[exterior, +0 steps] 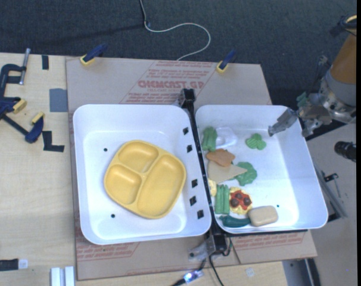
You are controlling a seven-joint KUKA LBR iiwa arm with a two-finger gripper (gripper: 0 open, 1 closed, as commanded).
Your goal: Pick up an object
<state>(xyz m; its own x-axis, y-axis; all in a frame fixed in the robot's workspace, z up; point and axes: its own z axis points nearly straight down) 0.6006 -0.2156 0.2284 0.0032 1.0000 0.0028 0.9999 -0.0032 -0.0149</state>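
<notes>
Overhead, the one camera looked down on two shallow white plastic bins set side by side on a brown cardboard sheet (168, 85). The left bin (88, 121) carried a yellow plastic divided plate (146, 179) lying flat near its middle. The right bin (305, 177) held a scatter of toy food. At its 11 o'clock lay a green ridged vegetable piece (209, 139), with a clear plastic piece (226, 137) just beside it. A small green leafy piece (255, 141) sat alone towards 12 o'clock. Near the bin's 9 o'clock edge a brown leaf-shaped piece (220, 157) overlapped a tan flat slab (224, 171), and a green broccoli-like piece (248, 173) touched that slab. Down at 7 o'clock stood a green bean-like bundle (221, 198), a red and yellow pizza-like piece (240, 200) beside it, a tan bread-like block (263, 215) and a dark green curved piece (233, 221) along the lower wall.

The grey two-finger gripper (282, 124) hung over the right bin's 1 o'clock corner, near the rim, reaching in from 3 o'clock. Nothing sat between its tips, yet whether they were spread or pressed together could not be told at that angle.
</notes>
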